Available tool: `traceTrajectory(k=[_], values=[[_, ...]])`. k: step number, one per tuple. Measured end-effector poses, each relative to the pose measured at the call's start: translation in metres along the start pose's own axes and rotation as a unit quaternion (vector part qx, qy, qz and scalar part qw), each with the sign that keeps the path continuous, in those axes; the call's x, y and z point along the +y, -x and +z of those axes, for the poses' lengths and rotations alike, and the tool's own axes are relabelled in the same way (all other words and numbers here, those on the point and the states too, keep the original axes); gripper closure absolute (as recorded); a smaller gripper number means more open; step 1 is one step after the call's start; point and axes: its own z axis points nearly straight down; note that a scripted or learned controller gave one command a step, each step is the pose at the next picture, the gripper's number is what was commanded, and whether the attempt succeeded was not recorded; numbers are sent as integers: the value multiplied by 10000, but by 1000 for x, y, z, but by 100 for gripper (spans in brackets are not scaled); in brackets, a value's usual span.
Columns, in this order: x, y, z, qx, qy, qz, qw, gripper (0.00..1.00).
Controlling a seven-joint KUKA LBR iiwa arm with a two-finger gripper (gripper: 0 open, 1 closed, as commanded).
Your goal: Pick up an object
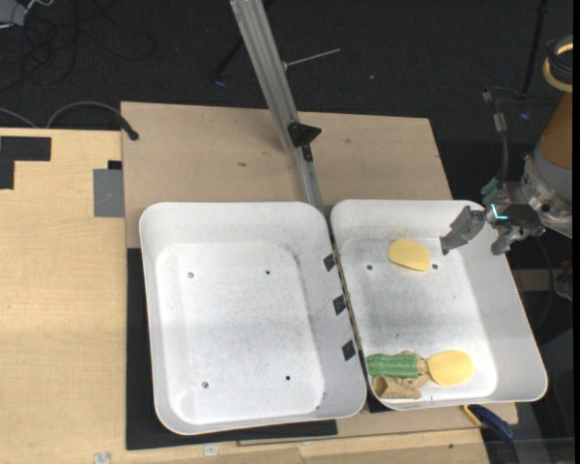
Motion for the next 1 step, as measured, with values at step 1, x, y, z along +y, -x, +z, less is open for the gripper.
traceTrajectory(k=[1], values=[[1, 1, -3, -6, 25, 6, 10000, 0]])
